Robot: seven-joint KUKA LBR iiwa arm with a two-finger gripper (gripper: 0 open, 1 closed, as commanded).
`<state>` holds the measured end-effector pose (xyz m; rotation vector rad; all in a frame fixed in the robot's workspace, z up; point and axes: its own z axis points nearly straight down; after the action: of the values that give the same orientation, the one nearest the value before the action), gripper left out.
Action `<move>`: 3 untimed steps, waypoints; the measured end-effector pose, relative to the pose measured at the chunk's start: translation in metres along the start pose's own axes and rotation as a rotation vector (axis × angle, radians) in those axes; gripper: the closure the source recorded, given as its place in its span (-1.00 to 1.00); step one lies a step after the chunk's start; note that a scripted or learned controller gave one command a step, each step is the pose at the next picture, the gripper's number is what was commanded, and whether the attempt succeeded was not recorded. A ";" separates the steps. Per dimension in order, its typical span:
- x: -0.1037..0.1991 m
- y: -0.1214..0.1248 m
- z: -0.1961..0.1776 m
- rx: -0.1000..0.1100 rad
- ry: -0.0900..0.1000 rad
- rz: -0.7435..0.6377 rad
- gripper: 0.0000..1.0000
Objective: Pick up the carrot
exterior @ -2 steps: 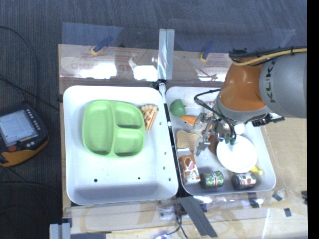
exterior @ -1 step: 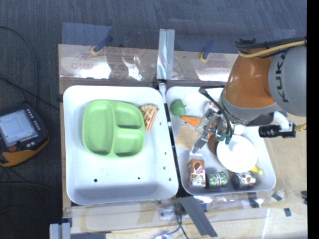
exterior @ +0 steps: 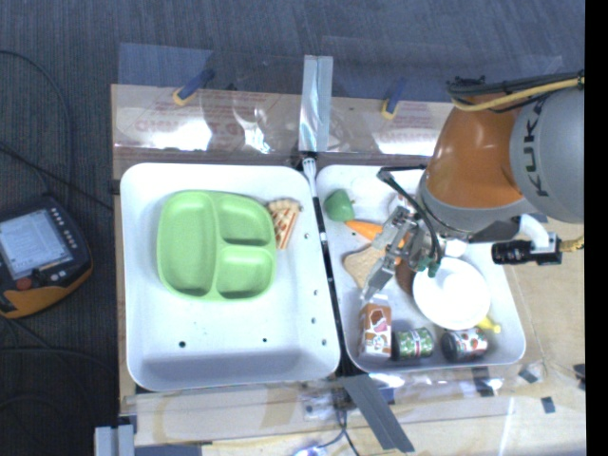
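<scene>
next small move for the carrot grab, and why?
Probably a short shift toward the carrot, then down. The gripper sits in the right bin, just beside and below the carrot's orange body in the camera view, with nothing visibly between its fingers. The carrot's green top lies near the bin divider, so the body looks like the easier target.

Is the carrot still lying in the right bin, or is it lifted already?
Cannot tell. The carrot shows in the right bin beside the claw, but whether it rests on the floor is unclear.
</scene>
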<state>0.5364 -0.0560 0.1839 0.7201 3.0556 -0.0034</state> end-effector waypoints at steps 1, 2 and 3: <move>-0.064 -0.019 0.062 0.001 0.006 0.124 -1.00; -0.085 -0.002 0.089 -0.005 -0.011 0.089 -1.00; -0.086 0.000 0.077 -0.007 -0.018 0.086 1.00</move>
<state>0.6137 -0.0946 0.1066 0.8463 3.0033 0.0006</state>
